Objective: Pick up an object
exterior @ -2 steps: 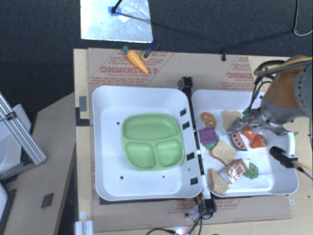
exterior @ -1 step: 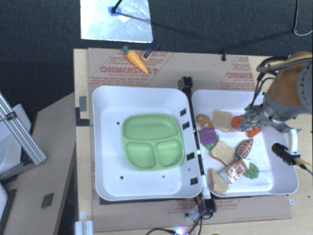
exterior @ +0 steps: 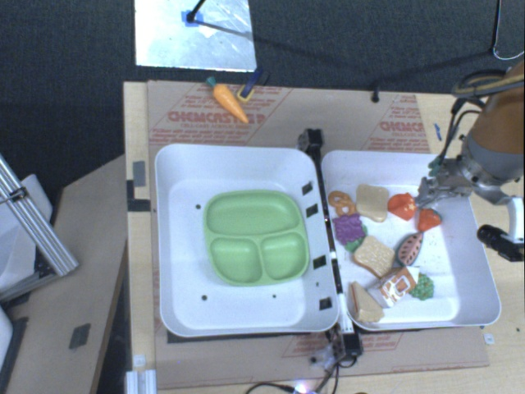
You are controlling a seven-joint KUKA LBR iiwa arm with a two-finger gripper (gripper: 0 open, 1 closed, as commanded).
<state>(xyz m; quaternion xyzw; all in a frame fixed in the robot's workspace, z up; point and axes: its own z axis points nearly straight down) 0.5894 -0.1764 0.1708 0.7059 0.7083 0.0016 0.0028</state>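
The right bin [exterior: 472, 302] holds several toy foods: a pretzel [exterior: 340, 202], a tan bread piece [exterior: 372, 201], purple grapes [exterior: 349, 230], a toast slice [exterior: 375, 255], a brown oval piece [exterior: 409, 249], a green broccoli [exterior: 423, 286] and a white-and-orange piece [exterior: 396, 286]. Two red pieces lie near the bin's far right: one [exterior: 402, 206] flat and orange-red, the other [exterior: 428, 218] smaller. My gripper [exterior: 429, 190] hangs just above and right of these two red pieces, at the bin's right side. I see nothing lifted in it.
The left bin [exterior: 176, 302] carries a green divided plate [exterior: 253, 236]. A toy carrot [exterior: 230, 102] lies on the cardboard behind the bins, below a shiny sheet [exterior: 195, 23]. A black divider [exterior: 324, 220] runs between the bins. A tan wedge [exterior: 363, 302] sits at the right bin's front.
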